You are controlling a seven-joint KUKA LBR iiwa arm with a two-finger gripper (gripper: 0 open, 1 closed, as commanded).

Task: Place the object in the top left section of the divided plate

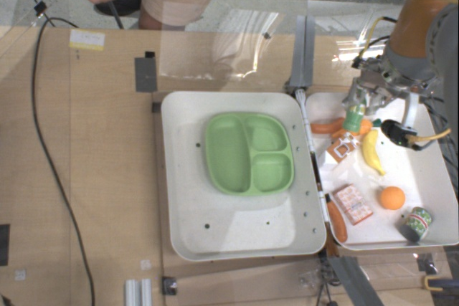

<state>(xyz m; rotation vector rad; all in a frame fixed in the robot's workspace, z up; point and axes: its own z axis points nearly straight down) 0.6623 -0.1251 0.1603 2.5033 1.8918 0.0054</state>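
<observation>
1. I see two white bins side by side; the left bin (237,240) carries the green divided plate (249,154), and the right bin (437,175) holds the loose items.
2. My arm (423,18) reaches in over the right bin, so the plate lies well to the gripper's left, across the wall between the bins.
3. The gripper (358,102) hangs just above a small green bottle (353,118), which I take to be the task's object; whether it is gripped or only beneath, I cannot tell.
4. The bottle looks near upright, its long axis running up toward the wrist, cap end lowest in view.
5. Beside it lie a carrot (327,127) and a banana (371,152).
</observation>
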